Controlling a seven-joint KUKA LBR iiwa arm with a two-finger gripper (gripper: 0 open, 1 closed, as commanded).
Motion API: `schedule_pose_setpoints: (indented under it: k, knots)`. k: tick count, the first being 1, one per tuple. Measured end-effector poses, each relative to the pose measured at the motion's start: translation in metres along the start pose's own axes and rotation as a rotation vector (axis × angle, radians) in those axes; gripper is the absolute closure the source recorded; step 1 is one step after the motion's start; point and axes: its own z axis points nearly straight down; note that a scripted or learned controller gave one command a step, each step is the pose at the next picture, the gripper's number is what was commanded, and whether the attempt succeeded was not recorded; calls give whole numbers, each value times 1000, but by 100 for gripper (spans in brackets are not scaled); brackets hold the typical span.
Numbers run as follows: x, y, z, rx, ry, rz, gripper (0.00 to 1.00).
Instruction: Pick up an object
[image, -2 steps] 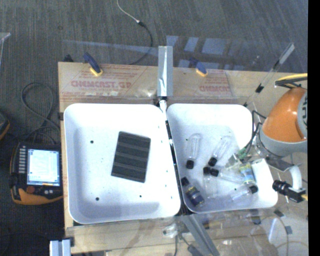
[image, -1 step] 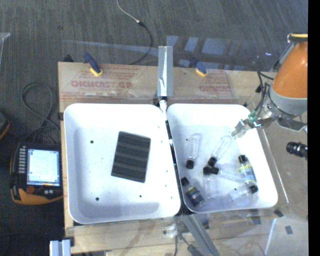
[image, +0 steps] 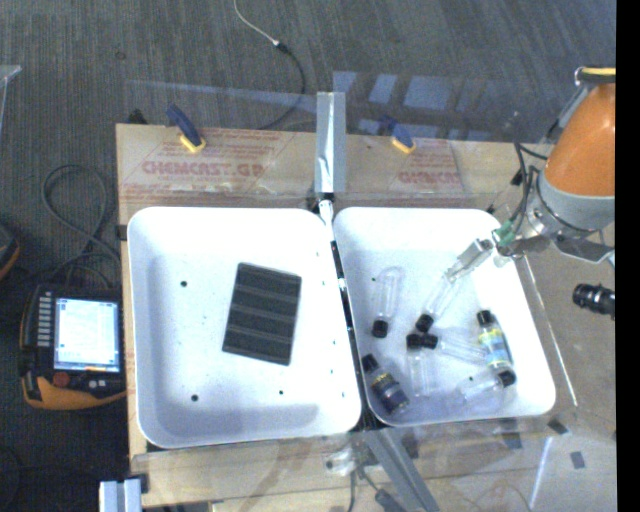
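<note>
The gripper (image: 500, 243) is poised at the right bin's (image: 420, 222) two o'clock rim, jaw state indiscernible; approach step judged, descent onto a clear vial (image: 468, 260) required next.

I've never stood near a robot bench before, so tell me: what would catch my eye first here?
Probably the arm's bright orange band at the right edge, above the gripper hovering at the right bin's far right corner. Next, the dark ribbed rectangular block lying alone in the middle of the left bin. Then the scatter of small clear vials with black caps across the right bin's floor.
</note>
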Motion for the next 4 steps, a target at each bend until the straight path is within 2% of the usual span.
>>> schedule_pose_setpoints:
  k: [1,2,3,4]
  knots:
    - [59,46,64,1,2,9,0]
    - [8,-14,112,3,0,-6,0]
    - [-43,19,125,-14,0,-5,0]
    - [-50,21,-58,-2,-1,-86,0]
